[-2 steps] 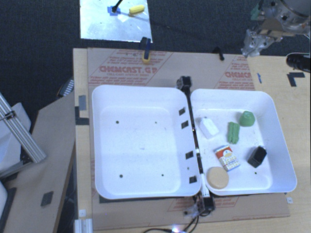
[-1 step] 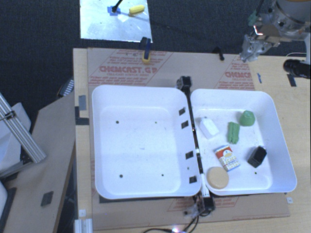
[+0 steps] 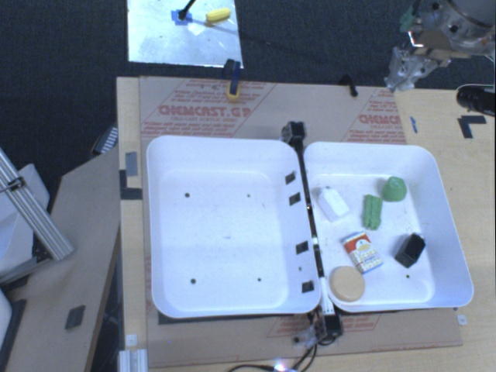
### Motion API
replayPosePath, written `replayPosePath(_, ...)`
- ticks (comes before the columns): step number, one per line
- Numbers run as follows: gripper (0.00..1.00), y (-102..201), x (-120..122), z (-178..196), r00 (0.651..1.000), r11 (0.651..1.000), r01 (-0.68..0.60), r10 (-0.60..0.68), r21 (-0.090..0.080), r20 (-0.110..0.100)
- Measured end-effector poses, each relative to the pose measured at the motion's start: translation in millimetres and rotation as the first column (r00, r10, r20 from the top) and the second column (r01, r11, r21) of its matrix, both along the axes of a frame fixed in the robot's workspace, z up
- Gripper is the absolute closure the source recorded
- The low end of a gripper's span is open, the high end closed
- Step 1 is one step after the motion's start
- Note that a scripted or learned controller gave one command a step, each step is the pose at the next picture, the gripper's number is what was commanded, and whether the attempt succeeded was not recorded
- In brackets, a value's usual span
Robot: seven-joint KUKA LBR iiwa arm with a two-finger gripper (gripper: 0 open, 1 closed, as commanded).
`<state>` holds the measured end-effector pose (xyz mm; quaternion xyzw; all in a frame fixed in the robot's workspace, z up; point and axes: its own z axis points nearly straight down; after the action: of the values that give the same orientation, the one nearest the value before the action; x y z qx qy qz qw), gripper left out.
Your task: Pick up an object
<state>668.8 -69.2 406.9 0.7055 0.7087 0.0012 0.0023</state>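
**Arm raised off to the far right, six things lying in the right bin**

The end effector (image 3: 404, 67) hangs above the counter (image 3: 209, 103) at the far right, beyond the right bin (image 3: 442, 169) and well apart from everything in it; whether it is wide or narrow I cannot tell from here.

In the right bin lie a white block (image 3: 334, 203) on the left side, a green round piece (image 3: 394, 188) farther right, and a green ridged piece (image 3: 373, 211) between them, slightly nearer. Closer to the near wall sit a small red-and-white box (image 3: 362, 253), a black object (image 3: 410, 249) to its right, and a tan disc (image 3: 347, 284) at the near-left corner. The left bin (image 3: 225, 149) touches the right one along a hinged seam.
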Motion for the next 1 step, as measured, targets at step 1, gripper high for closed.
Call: replayPosePath(1, 1.0, -3.8, -0.1, -11.0, 1.0, 1.0, 0.003, -0.003, 0.0, -0.002)
